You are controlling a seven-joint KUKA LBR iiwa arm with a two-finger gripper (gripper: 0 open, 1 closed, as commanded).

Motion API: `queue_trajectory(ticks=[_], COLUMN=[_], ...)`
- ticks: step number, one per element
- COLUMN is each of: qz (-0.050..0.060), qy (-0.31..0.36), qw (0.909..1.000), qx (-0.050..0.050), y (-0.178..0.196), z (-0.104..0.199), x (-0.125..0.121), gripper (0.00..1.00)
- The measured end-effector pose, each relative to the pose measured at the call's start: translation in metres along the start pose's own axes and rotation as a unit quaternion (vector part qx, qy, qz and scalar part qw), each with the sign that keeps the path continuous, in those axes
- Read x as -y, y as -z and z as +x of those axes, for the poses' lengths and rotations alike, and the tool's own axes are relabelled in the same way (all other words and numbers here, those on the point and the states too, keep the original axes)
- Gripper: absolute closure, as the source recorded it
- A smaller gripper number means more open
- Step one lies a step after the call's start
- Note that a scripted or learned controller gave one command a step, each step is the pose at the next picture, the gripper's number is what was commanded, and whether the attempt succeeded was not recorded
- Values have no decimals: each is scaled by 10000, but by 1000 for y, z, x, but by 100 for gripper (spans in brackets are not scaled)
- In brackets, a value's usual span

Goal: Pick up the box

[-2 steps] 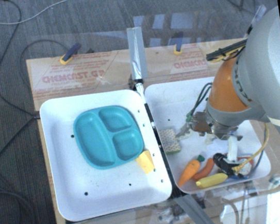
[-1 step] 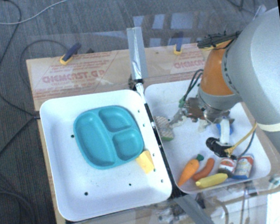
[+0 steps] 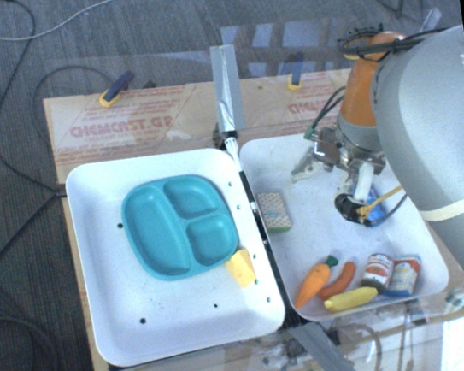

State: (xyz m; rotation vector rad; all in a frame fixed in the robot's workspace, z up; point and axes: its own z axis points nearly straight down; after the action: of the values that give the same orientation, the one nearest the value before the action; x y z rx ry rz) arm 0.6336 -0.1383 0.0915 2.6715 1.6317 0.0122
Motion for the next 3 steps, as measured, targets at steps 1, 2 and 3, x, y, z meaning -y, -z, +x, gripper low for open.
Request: queue_trajectory(ticks=[1, 2, 3], qz=[11, 1, 11], qy=[-20, -499, -1029], qw=[10000, 9988, 9947], qx=[-8, -17, 17], y=[3, 2, 0], z=[-25, -40, -11], x=[110, 61, 6], gripper=[0, 0, 0])
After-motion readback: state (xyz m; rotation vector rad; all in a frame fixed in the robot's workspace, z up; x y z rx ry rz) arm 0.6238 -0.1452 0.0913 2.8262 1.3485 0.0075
